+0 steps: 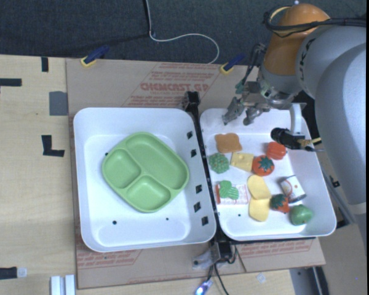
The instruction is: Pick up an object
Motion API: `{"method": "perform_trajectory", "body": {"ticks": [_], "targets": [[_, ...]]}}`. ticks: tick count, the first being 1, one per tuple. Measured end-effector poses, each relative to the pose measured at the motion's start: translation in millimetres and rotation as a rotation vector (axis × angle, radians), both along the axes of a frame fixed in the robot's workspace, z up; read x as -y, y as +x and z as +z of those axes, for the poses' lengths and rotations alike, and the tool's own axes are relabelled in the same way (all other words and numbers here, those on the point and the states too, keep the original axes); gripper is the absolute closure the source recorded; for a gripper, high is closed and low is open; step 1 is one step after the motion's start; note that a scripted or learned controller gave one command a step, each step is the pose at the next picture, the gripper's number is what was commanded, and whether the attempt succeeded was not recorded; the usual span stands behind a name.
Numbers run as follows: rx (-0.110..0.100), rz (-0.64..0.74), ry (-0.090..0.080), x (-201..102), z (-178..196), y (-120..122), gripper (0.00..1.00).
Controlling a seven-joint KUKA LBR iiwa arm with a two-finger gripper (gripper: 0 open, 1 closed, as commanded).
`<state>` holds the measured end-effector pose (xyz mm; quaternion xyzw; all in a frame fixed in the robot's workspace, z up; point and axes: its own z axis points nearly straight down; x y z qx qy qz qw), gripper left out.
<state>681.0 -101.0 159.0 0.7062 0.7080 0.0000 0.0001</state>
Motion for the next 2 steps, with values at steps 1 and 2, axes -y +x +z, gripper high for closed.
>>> {"method": "perform_trajectory", "body": {"ticks": [1,2], "targets": [[0.0,0.0,0.0,6.4,45.8,5.7,1.0],[-0.002,0.0,0.001,5.2,64.6,6.2,1.0]]}}
